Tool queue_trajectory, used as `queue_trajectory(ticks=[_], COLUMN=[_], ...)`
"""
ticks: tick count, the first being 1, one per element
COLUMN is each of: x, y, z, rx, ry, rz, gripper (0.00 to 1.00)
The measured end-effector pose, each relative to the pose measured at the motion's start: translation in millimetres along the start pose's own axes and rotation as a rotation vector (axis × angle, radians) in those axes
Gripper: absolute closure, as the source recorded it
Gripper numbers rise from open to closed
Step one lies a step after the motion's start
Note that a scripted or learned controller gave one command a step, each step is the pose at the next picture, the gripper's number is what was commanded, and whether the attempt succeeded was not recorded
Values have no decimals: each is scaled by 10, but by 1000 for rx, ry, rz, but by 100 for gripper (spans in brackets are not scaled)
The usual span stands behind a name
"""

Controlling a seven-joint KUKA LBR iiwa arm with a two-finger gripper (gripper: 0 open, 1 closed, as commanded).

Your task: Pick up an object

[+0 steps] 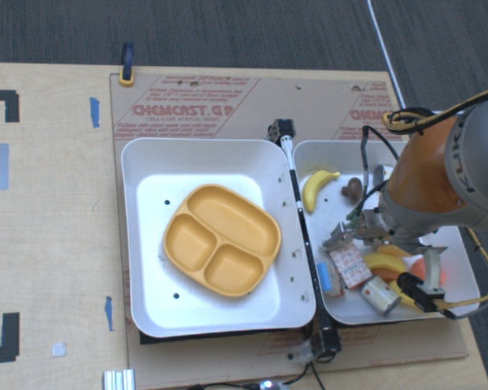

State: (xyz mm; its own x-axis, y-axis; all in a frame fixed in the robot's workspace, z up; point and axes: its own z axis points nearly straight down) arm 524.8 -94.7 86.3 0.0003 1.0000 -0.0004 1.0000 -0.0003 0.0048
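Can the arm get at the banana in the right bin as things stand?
Probably yes. The banana lies apart from the other items, near the right bin's upper-left corner, with nothing on top of it. The gripper sits lower in the same bin. The bin wall beside the banana might crowd a grasp.

Right bin [468, 287] crowded with clutter; open floor around left bin's yellow tray [221, 240].

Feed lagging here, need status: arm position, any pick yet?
Gripper low in right bin, among the clutter. No object seen held. Banana loose nearby. Yellow tray in left bin.
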Motion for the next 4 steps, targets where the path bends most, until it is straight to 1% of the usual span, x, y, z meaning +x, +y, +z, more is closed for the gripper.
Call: queue_trajectory(ticks=[1, 2, 3, 4], x=[-3, -380, 369, 366], y=[16, -444, -442, -442], z=[-108, -1022, -987, -987], rx=[-5, 3, 5, 5], ry=[-1, 0, 2, 2], rz=[1, 1, -2, -1], gripper=[100, 100, 100, 0])
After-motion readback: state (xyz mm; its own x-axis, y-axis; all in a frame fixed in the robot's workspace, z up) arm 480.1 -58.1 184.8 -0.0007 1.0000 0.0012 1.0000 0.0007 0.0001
